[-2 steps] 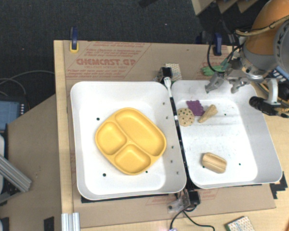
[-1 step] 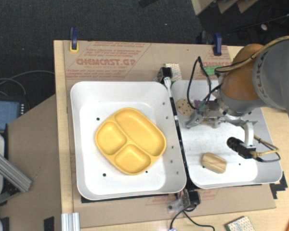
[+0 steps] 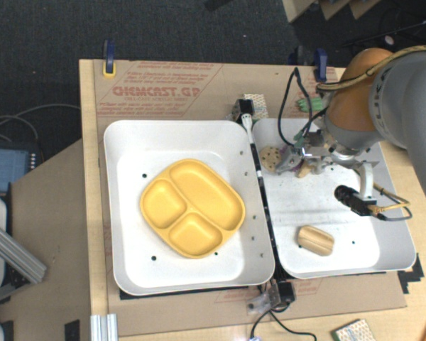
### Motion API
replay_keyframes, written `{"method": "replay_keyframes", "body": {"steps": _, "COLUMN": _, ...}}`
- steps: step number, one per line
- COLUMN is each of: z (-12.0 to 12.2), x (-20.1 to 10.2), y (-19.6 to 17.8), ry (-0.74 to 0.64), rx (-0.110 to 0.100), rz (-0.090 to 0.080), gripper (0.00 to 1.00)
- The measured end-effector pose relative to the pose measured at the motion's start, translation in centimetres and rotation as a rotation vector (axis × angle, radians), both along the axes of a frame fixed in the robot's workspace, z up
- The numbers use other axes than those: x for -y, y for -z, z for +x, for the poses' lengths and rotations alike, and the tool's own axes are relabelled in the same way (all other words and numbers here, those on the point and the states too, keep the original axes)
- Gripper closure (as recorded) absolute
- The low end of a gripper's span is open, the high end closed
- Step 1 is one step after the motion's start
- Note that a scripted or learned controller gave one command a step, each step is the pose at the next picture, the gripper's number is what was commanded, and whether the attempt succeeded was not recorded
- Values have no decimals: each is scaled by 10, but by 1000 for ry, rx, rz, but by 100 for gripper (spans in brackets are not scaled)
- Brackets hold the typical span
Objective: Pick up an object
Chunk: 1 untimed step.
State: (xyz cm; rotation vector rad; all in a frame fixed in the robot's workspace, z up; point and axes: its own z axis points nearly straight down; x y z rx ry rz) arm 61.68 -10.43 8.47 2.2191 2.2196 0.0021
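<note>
- Pincer [image 3: 304,160] is down in the upper part of the right bin [image 3: 305,208], right of centre frame, and from this angle I cannot tell whether it is apart or together.
- Nothing can be seen clamped in it.
- Grey arm [image 3: 405,94] sweeps in from the upper right of the frame, with its orange band [image 3: 355,91] sitting just above the wrist.
- Tan rounded block [image 3: 316,240] lies on its side on the floor of the right bin, lower middle of that bin, well apart from the pincer and below it in the frame.
- Small speckled brown piece [image 3: 270,158] sits in the upper left corner of the right bin, close to the wall shared with the other bin and just to the left of the pincer; whether the two touch is too fine to make out.
- Over in the left bin [image 3: 128,148], centre frame, a yellow divided plate [image 3: 192,206] lies flat and turned at an angle, showing three compartments, all of them bare.
- Both white bins stand side by side, edges touching, on a brown sheet with red lettering that covers the tabletop [image 3: 163,84].
- A blue clamp [image 3: 110,66] grips the sheet's edge at the upper left.
- Dark cables [image 3: 295,94] hang between the bins' upper edge and the arm.
</note>
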Motion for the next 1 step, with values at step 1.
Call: {"method": "replay_keyframes", "body": {"steps": 1, "z": 0, "x": 0, "y": -11, "ry": 2, "rx": 1, "rz": 0, "gripper": 100}}
